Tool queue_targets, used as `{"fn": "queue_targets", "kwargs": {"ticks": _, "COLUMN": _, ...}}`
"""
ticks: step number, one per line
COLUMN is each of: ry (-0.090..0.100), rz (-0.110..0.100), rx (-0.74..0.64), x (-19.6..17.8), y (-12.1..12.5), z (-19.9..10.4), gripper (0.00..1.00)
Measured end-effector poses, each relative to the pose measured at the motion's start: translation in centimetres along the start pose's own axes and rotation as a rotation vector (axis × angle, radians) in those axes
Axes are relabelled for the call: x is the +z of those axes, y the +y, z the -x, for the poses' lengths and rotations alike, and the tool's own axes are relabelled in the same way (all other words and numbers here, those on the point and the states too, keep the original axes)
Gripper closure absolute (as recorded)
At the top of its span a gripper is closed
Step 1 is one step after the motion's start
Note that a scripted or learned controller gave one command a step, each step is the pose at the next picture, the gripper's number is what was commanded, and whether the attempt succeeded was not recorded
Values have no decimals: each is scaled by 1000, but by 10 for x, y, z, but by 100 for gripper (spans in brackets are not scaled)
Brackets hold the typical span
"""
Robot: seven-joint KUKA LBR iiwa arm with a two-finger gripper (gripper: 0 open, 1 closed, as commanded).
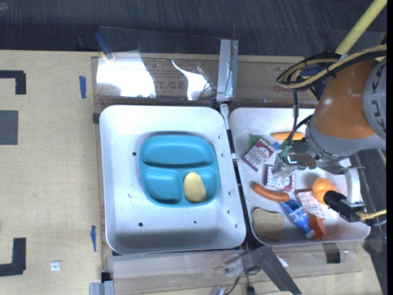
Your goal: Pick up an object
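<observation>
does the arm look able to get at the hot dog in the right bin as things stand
Probably yes. The hot dog lies uncovered on the right bin floor, and the gripper hangs just above it. Packets crowd it closely, which may hamper a clean grasp.

Hand (288, 160) low, arm (347, 106) from right.

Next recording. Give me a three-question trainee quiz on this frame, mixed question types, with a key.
1. True or false: the yellow egg-shaped object lies in the blue tray.
2. Which bin is the end effector over? A) left bin B) right bin
3. Fill in: the sausage lies in the ___ bin.

Key: 1 true; 2 B; 3 right.
</observation>
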State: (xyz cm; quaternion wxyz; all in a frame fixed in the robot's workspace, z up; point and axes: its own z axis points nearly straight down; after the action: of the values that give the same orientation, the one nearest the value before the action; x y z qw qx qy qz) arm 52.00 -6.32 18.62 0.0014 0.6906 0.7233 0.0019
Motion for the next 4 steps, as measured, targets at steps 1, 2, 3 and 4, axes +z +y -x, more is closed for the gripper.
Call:
{"fn": "queue_targets", "kwargs": {"ticks": 1, "ry": 0, "rz": -4, "rx": 2, "x": 2, "y": -1, "z": 1, "gripper": 0}}
{"fn": "queue_targets", "kwargs": {"ticks": 2, "ry": -3, "rz": 9, "rx": -46, "x": 95, "y": 53, "z": 41, "gripper": 0}}
{"fn": "queue_targets", "kwargs": {"ticks": 3, "ry": -2, "rz": -1, "rx": 13, "x": 98, "y": -29, "z": 60, "gripper": 0}}
{"fn": "queue_targets", "kwargs": {"ticks": 4, "ry": -4, "rz": 6, "rx": 14, "x": 87, "y": -27, "z": 60, "gripper": 100}}
